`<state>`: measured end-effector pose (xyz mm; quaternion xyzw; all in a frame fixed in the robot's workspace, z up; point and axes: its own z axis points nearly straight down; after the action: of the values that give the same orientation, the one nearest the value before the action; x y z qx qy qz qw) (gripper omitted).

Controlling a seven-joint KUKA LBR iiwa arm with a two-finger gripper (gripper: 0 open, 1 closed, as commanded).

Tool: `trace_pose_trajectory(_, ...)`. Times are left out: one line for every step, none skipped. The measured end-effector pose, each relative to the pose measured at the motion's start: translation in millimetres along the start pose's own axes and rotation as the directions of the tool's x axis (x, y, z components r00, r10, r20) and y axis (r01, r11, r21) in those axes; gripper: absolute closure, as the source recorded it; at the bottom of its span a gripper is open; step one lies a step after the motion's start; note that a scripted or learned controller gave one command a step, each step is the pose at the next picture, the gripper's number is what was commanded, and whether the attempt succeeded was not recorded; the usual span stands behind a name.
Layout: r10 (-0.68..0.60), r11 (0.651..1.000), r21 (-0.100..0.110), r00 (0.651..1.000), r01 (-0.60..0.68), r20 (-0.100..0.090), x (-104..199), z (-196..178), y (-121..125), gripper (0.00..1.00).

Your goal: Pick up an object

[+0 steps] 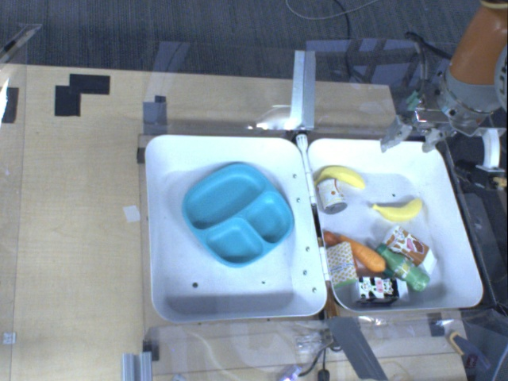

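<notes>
Camera view puts my gripper [413,133] above the right bin's [464,248] far rim, fingers spread wide and holding nothing, so I judge I'm poised before descending. Nearest candidates below are two bananas [343,176] [398,209] and a small can [332,196]. Labels on the cartons near the front are too blurred to read.

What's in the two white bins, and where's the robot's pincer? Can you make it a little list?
left bin: blue plate with three sections
right bin: two bananas, a can, a carrot, a green bottle, small packets
pincer: above the right bin's far edge, fingers apart, holding nothing
arm: grey and orange, coming from the right
picked up yet: no
</notes>
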<state>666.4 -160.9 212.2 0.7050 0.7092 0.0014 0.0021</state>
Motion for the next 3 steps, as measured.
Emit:
trace_pose_trajectory(-0.071,0.997,0.0,0.997,0.071,0.001,-45,65,-45,0.0)
trace_pose_trajectory(-0.167,0.986,-0.006,0.986,0.167,0.003,-45,123,-82,0.0)
trace_pose_trajectory(-0.167,0.986,-0.013,0.986,0.167,0.004,-44,110,-79,1.0)
